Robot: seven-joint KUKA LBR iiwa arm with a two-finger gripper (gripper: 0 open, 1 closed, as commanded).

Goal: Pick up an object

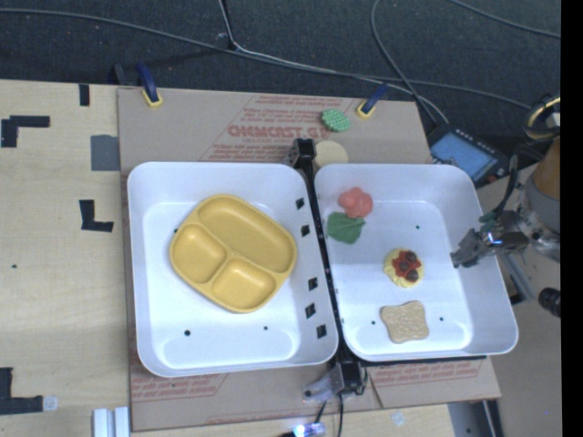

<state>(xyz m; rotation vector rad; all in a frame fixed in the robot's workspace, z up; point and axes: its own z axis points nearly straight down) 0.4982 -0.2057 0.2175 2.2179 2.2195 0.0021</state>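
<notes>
4 small toy foods in the right bin (455, 189): pink lump (355, 201), green leaf (345, 228), yellow-red tart (404, 267), tan toast (404, 321).

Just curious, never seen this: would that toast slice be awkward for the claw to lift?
Probably. The toast lies flat on the bin floor, leaving little edge to pinch. It looks like a small toy, so likely light and stiff, apt to slide.

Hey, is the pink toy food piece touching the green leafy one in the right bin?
Touching. In the camera view the pink toy food piece sits against the top edge of the green leafy piece, with no white of the right bin showing between them.
</notes>
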